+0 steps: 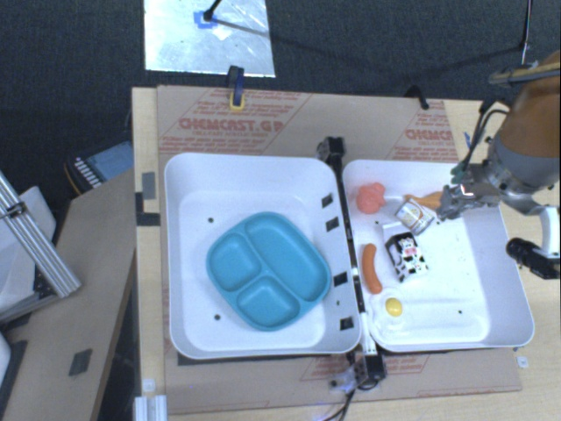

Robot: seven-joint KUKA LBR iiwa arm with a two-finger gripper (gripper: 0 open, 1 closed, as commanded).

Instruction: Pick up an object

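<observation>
We see dark carpet floor (368, 24) behind the counter (149, 235), which is covered by printed cardboard (263, 117). Beyond the counter's far edge lies a shiny metal sheet (206, 29). Left of the counter stands an aluminium rail (35, 244).

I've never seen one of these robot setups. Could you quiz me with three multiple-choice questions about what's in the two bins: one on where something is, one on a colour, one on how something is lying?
1. Where is the blue divided plastic tray?
A. Left bin
B. Right bin
C. On the floor

2. What colour is the long sausage-shaped toy in the right white bin?
A. Green
B. Orange-red
C. Black

3. How does the blue tray sit?
A. Standing on edge
B. Flipped upside down
C. Flat, compartments facing up

Answers: 1 A, it rests in the left white bin. 2 B, it is orange-red beside the divider. 3 C, its three hollows show from above.
</observation>
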